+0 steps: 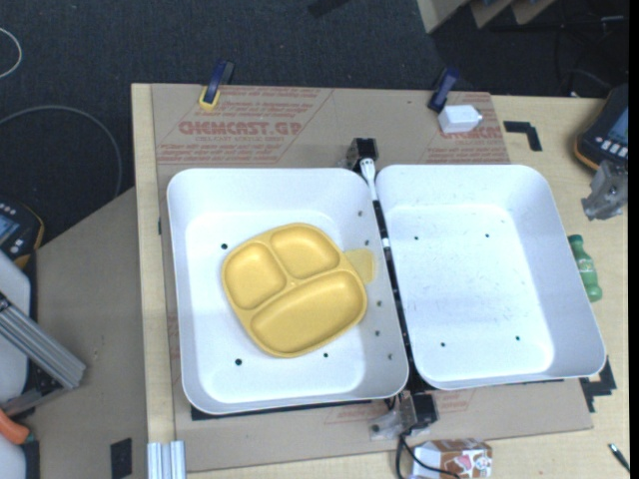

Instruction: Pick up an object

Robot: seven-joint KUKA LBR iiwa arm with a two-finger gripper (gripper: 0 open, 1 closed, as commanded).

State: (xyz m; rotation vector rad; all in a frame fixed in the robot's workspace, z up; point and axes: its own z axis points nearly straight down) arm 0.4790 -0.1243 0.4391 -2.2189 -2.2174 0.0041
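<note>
Well, the one thing worth going for is the yellow divided plate (295,289). It lies flat in the left bin (190,367), the bin farther from the gripper (604,193), with the whole right bin (559,347) between them.

It looks like moulded plastic: light, stiff, glossy and likely slippery, and not something that would break. Lying flat, it gives no side to close on. I'd judge the best hold is the raised rim on the edge facing the gripper, or one of the ridges between its three hollows, pinched from above. A small yellow bit (360,264) sticks out from under that edge, and I can't make out what it is.

The gripper hangs off the right bin's outer edge, and I cannot tell whether it is clenched or released.
</note>
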